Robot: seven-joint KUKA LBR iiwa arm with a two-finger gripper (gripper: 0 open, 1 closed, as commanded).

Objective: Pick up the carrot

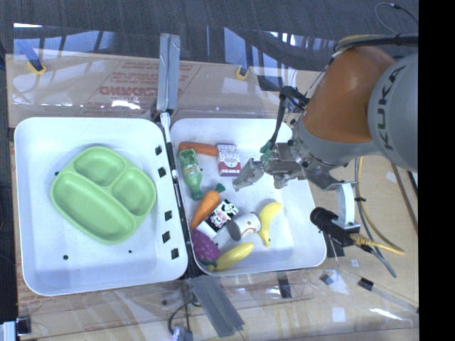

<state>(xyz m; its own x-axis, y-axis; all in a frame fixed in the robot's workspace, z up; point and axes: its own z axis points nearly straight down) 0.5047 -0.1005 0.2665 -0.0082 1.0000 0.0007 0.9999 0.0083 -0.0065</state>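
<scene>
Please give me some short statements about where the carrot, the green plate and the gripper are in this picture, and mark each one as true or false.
1. The carrot lies in the right bin. True.
2. The green divided plate sits in the same bin as the carrot. False: it sits in the left bin.
3. The gripper holds the carrot between its jaws. False: the carrot lies in the bin, apart from the gripper.
4. A yellow banana lies right of the carrot. True.
5. A green bottle lies above the carrot in the view. True.
</scene>
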